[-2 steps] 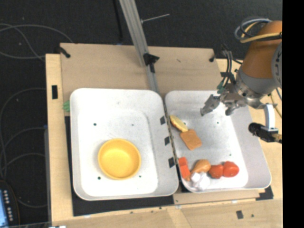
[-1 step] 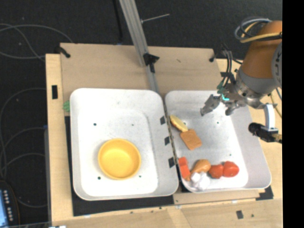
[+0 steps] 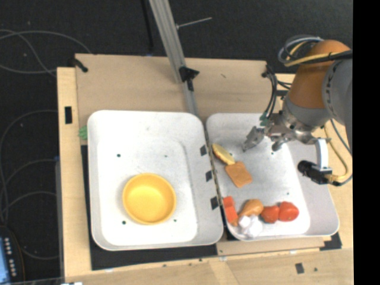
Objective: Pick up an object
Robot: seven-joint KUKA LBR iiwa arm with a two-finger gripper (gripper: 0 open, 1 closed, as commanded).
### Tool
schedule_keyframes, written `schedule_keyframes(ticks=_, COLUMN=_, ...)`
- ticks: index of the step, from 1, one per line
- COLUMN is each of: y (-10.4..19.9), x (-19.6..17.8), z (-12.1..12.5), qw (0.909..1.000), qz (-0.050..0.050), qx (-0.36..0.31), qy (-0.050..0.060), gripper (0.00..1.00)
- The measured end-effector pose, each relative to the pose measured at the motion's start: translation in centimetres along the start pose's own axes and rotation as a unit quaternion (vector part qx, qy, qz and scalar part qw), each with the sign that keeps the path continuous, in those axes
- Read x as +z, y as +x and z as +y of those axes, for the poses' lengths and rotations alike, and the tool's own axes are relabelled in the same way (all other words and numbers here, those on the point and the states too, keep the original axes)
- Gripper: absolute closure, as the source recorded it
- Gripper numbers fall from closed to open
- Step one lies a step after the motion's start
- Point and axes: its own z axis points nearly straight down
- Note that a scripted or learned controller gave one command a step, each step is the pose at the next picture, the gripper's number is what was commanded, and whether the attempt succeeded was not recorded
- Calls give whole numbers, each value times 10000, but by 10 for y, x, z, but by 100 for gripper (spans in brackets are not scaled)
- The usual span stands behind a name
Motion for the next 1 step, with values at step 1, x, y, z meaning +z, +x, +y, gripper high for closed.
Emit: schedule_keyframes(ticks=1, y=-1, x=53, z=-1, qw=10000, qz=-2, qx=19, qy=4, gripper=0)
